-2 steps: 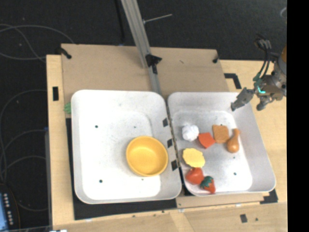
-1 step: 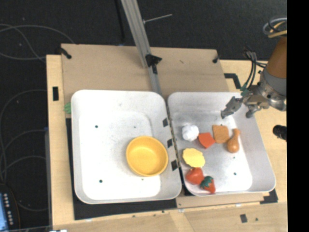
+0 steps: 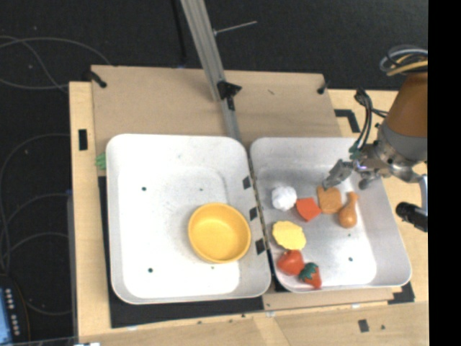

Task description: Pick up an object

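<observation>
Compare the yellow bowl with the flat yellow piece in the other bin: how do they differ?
The yellow bowl is far larger, round and hollow, sitting upright; the flat yellow piece is small, low and wavy-edged. The bowl is a deeper orange-yellow, the piece paler. The bowl stands alone in the left bin; the piece lies among other items in the right bin. Both lie near the divide between the bins.

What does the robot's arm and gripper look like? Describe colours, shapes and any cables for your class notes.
The arm comes in as a rounded orange section above a grey wrist. Looped cables, pale and dark, sit on top of it, and a dark cable runs down its side. The gripper is small, grey metal, with two thin fingers splayed from a dark base. No markings are legible.
</observation>
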Controlling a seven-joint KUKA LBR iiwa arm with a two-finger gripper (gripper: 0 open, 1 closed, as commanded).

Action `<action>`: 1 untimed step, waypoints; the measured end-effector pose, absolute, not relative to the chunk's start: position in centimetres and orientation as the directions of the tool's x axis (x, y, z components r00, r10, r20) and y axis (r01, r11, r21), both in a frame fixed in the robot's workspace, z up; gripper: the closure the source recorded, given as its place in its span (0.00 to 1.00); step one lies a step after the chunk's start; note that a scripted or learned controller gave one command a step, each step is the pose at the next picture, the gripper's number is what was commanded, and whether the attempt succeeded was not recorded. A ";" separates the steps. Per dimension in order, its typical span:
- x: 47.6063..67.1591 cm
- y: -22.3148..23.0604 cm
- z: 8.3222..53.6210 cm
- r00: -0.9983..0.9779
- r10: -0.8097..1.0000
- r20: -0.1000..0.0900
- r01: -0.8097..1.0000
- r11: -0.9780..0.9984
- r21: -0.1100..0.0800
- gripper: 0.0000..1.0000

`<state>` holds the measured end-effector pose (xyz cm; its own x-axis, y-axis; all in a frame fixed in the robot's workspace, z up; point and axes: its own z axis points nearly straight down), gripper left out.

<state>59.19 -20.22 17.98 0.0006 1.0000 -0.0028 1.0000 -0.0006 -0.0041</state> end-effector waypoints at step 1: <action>58.8 -20.6 12.2 0.002 1.000 -0.003 1.000 -0.002 0.003 0.00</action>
<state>58.84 -20.57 12.23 0.0017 1.0000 -0.0033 1.0000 -0.0017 0.0029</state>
